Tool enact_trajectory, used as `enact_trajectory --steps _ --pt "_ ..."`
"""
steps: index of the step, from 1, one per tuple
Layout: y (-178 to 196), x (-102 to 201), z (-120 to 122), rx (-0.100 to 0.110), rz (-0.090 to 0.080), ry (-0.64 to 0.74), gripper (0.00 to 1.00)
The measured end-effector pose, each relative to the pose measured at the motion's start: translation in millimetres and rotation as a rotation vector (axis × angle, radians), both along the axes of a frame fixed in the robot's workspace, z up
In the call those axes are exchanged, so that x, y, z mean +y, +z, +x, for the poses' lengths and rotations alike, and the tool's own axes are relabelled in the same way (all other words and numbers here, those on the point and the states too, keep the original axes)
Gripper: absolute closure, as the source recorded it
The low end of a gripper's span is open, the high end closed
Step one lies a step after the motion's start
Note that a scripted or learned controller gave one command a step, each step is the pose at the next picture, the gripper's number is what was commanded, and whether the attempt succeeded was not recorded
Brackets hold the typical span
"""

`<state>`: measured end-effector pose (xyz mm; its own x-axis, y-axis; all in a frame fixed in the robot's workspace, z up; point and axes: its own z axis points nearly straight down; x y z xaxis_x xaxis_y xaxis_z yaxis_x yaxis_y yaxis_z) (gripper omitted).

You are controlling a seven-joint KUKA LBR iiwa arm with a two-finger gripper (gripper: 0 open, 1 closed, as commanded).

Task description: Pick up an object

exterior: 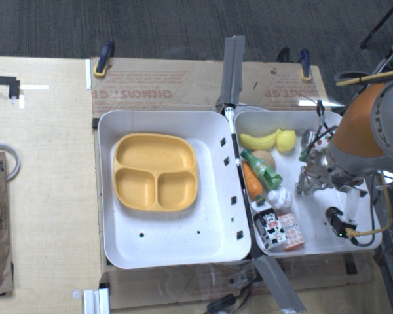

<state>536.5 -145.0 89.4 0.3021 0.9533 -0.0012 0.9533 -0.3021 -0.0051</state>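
Orange-banded arm looms over the right bin, reach step under way

Its gripper hangs low above bare bin floor, nothing visibly held; whether the fingers are spread I cannot tell. Likeliest target, I'd say: the green bottle with its white cap, lying slantwise across the carrot just left — next move calls for a leftward shift, then descent

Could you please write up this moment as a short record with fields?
left bin: holds a yellow divided plate
right bin: banana, lemon, green bottle, carrot, small printed box
gripper: low inside the right bin, right of the items
held object: none visible
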Motion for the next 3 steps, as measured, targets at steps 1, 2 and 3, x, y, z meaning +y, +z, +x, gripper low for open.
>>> enact_trajectory --steps 1,2,3 --pt "108 -47 24 -0.001 -0.001 0.082 1.0" --pt "0 19 8 -0.001 0.0 0.036 1.0" --pt "96 -14 19 -0.001 -0.002 -0.003 1.0"
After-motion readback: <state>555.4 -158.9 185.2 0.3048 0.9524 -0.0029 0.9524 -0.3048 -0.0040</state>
